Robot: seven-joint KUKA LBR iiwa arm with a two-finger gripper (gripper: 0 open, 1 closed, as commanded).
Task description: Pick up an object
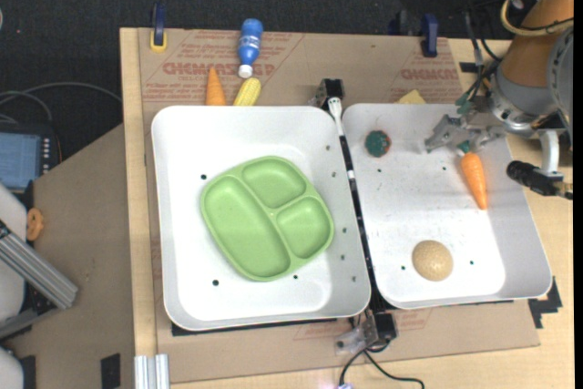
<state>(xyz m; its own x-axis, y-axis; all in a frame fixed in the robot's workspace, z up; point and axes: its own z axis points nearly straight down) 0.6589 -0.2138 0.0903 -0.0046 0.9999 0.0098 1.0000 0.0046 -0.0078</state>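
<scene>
Camera view shows the gripper hanging low over the right bin, toward its twelve o'clock edge. How far the gripper is open I cannot tell, and nothing is visibly held in it. The carrot lies just beside it at about five o'clock, pointing its tip toward six. It looks like a light, stiff plastic toy, smooth and tapered, so a grip across the thick upper end should slip less than one near the tip. A small dark green ball sits at the gripper's nine o'clock, and a tan round lump rests near the bin's six o'clock. The left bin on the desk carries a green divided plate.
</scene>
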